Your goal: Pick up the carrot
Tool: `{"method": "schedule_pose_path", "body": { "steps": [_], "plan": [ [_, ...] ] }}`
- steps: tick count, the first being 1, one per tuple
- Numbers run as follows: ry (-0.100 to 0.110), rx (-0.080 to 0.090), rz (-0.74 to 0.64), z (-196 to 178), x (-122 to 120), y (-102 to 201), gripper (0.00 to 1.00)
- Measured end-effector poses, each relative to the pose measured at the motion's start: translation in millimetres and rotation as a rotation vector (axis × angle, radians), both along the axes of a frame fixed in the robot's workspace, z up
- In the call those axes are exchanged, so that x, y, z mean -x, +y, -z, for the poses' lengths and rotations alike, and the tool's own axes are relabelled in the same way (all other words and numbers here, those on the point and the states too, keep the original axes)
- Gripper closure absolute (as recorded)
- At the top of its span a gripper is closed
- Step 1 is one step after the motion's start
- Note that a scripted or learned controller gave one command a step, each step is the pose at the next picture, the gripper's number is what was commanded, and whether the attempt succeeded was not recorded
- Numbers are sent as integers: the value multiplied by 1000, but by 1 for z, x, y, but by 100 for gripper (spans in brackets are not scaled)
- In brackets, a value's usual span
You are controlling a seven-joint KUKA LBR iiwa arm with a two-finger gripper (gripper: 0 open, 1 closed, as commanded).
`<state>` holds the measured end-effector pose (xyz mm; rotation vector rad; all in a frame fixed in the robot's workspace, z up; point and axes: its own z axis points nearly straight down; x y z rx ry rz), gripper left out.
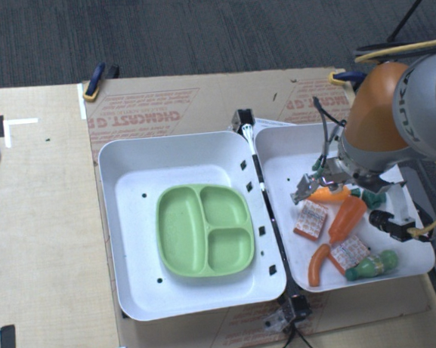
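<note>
I see the gripper (308, 189) low in the right bin (277, 160), near its middle, and I cannot tell how its jaws stand. The carrot (346, 218) lies tilted just right of it, toward the bin's right edge, apart from the tips. A small packet (311, 220) sits beside the carrot, and a sausage (317, 264) lies near the front edge. The left bin (119, 170) carries a green tray (205, 230) in its middle.
</note>
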<state>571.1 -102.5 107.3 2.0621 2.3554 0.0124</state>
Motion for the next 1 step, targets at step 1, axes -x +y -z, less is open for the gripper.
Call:
{"method": "schedule_pose_path", "body": {
  "steps": [1],
  "plan": [
    [12,0,-108,15,-23,-16,0]
  ]
}}
